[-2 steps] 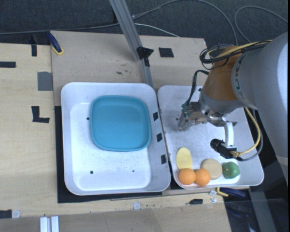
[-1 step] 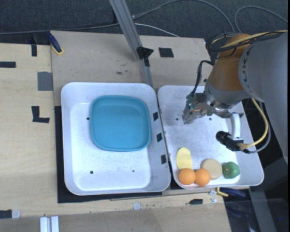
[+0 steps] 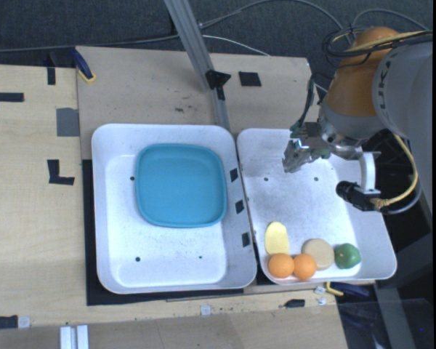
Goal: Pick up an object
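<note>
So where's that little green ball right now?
The green ball sits in the near right corner of the right bin, beside a beige round object and two orange balls, well away from the gripper.

One fixed camera hangs above my counter (image 3: 36, 195), looking down at a slant from well back; both bins fit in frame, and my pincer (image 3: 296, 156) enters from its right.

Grey arm (image 3: 410, 78) with an orange band, yellow and black cables, and a metallic end effector (image 3: 298, 155).
</note>
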Tool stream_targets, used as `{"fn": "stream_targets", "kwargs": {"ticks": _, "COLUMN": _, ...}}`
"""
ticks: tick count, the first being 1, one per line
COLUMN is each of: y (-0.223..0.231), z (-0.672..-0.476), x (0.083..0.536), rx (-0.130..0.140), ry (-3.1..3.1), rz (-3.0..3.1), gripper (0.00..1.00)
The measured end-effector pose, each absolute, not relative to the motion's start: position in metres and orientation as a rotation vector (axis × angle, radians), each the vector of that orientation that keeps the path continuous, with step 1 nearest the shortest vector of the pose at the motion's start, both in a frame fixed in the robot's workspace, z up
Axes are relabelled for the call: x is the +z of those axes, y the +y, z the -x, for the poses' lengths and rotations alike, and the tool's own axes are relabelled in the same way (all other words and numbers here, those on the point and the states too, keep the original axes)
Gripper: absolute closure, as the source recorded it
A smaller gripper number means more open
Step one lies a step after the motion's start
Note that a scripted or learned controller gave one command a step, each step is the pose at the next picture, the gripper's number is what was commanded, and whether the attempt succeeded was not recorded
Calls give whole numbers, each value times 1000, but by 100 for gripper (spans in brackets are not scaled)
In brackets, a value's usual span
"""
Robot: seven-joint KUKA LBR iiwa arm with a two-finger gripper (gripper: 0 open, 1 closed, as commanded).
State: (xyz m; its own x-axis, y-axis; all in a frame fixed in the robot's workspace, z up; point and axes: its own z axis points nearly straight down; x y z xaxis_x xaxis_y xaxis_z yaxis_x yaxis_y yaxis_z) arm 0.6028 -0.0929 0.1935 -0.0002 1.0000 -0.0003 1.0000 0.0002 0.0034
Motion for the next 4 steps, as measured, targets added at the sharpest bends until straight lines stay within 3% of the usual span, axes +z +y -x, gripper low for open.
{"fn": "stream_targets", "kwargs": {"ticks": 1, "y": -93, "z": -603, "x": 220, "rx": 2, "ry": 2221, "rz": -2221, "gripper": 100}}
{"fn": "stream_targets", "kwargs": {"ticks": 2, "y": -33, "z": -617, "x": 227, "rx": 1, "ry": 2228, "rz": -2216, "gripper": 100}}
{"fn": "stream_targets", "kwargs": {"ticks": 4, "y": 72, "z": -625, "x": 219, "rx": 0, "ry": 2228, "rz": -2217, "gripper": 100}}
